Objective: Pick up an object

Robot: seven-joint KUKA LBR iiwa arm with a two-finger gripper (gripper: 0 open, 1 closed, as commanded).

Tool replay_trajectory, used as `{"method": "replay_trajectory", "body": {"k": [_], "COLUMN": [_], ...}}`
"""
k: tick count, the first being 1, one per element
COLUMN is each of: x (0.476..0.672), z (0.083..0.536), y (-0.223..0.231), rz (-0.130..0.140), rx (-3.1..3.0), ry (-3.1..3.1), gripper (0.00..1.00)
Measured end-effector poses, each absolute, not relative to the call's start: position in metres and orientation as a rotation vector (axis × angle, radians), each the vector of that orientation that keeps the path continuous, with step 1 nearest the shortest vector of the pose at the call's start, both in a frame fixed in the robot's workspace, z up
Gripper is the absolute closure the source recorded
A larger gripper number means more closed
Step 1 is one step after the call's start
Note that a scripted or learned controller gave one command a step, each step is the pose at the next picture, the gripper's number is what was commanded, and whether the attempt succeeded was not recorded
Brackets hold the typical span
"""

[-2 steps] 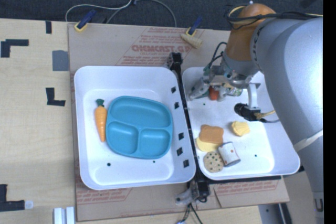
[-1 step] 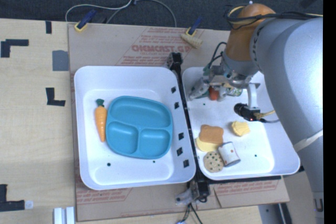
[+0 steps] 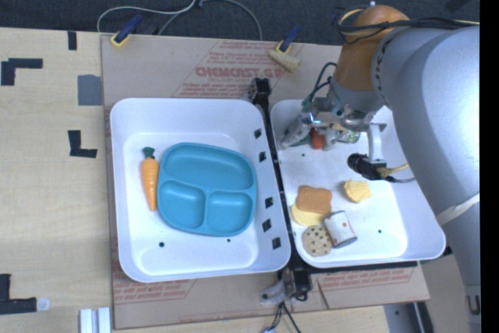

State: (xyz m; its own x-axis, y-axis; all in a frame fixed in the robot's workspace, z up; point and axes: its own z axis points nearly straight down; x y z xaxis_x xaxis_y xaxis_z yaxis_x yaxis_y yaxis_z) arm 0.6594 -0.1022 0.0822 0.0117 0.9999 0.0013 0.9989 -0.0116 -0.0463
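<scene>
One small red object [image 3: 317,140] sits under the hand [image 3: 323,129] (grip state unclear), near the bin wall [image 3: 273,138], so a grasp may slip.

Pretty even overhead light, white bins [image 3: 129,191] a bit blown out, soft short shadows, slightly grainy, arm [image 3: 437,113] blurry up close

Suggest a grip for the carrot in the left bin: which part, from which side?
Take the carrot across its orange body near the middle, coming straight down. It lies flat, long axis along the bin wall, green top at the far end. Finger room looks tight: the blue plate sits close alongside.
</scene>
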Motion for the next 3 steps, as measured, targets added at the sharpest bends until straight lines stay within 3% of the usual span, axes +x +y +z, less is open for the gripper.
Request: {"method": "replay_trajectory", "body": {"k": [2,3], "x": [0.6600,0.6576], "z": [0.0822,0.0901], "y": [-0.1077,-0.1087], "rz": [0.038,0.053], "rx": [-2.198,-2.191], "ry": [-2.181,-2.178], "gripper": [0.00,1.00]}}
